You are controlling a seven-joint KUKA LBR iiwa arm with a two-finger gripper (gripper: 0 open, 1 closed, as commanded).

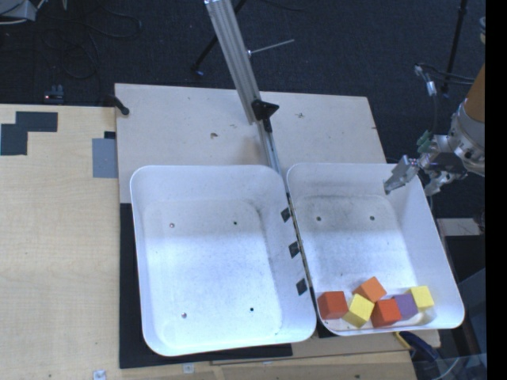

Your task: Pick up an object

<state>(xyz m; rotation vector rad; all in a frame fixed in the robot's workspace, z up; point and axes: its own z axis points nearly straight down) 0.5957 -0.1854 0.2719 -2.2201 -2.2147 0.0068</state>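
Those little blocks (372, 301) look light and rigid, probably foam or wood, with flat faces that ought to pinch well across opposite sides. They sit huddled in the near corner of the right bin (412, 212), touching one another, so the yellow one (422, 297) at the edge seems easiest. The end effector (412, 172) hangs over the bin's far right rim, well apart from them; whether it's spread or closed, I can't tell.
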